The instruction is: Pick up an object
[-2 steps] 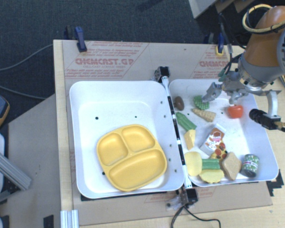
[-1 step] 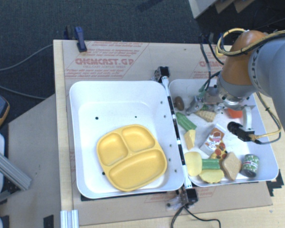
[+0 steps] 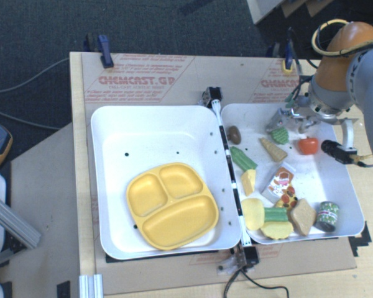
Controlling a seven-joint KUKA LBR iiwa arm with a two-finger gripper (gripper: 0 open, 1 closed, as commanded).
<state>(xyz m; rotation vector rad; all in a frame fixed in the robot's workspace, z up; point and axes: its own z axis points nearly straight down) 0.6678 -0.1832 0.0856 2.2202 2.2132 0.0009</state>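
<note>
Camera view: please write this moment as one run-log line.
end effector: over right bin | nearest: green item | yellow tray: left bin

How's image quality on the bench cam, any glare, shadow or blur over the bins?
Camera view: lighting even and soft; the yellow divided tray casts just a faint shadow in the left bin. Mild sheen on the orange band, no blown-out glare. Small items in the right bin are soft, low-resolution; the green can label is unreadable. The gripper area is cluttered and hard to resolve.
</note>
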